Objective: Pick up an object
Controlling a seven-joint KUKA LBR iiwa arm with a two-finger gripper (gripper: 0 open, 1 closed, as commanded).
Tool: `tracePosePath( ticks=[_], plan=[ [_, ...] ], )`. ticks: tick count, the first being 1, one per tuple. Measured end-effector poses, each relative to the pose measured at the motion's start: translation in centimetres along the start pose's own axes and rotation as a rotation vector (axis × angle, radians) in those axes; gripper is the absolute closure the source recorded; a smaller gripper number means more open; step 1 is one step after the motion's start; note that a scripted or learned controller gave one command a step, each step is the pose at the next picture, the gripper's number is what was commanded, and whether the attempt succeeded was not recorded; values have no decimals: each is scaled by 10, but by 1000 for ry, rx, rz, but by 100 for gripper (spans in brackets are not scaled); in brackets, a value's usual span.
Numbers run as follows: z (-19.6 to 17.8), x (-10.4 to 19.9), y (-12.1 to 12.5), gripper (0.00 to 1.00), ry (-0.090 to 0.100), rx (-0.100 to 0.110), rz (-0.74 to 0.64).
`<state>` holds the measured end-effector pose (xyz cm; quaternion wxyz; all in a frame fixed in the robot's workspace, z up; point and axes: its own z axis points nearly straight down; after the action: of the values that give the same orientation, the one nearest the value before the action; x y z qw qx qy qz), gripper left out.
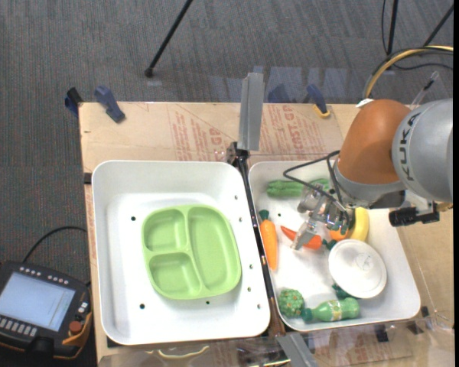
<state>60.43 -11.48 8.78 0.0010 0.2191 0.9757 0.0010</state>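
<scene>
Nearest the front edge of the counter, at about 5 o'clock in the right bin, a small green bottle lies on its side, with a broccoli floret just beside it at its 9 o'clock. A round white lid or bowl sits just past the bottle, toward 1 o'clock from it. In the left bin a lime-green divided plate lies flat at the middle, three compartments facing up.

Farther in, a long orange carrot lies along the right bin's left wall, running roughly 12 to 6 o'clock. The gripper hangs low over the bin's middle, touching or just above a smaller orange-red carrot piece; I cannot tell how its jaws stand. A yellow banana peeks out at the gripper's 3 o'clock, next to an orange lump.

At the bin's far side, around 12 o'clock, a green cucumber-like vegetable lies across, beside the arm's orange band.
</scene>
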Motion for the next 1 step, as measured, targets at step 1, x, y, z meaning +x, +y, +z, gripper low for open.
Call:
tracePosePath(
  ticks=[1],
  plan=[
    [1,37,-14,0,3,2,97]
  ],
)
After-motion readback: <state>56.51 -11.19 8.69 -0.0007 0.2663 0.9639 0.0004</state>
